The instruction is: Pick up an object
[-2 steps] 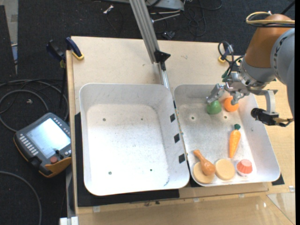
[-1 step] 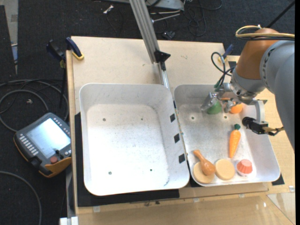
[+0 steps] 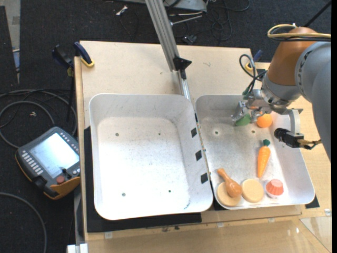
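Jaws (image 3: pixel 243 111) over green piece (image 3: pixel 243 120) (possibly touching).

Dark carpet-looking floor (image 3: pixel 37 62) all around, with black cables (image 3: pixel 21 120) looped over it on the left and more tangled at the far side. A light wooden bench (image 3: pixel 131 67) sits in the middle, pretty scuffed. A teach pendant (image 3: pixel 50 162) with a lit screen lies on the floor at the left, just beside the bench. A slanted aluminium bar (image 3: pixel 160 22) runs from the far edge down to the bench, and a blue-and-yellow clamp (image 3: pixel 79 54) grips its far left corner.
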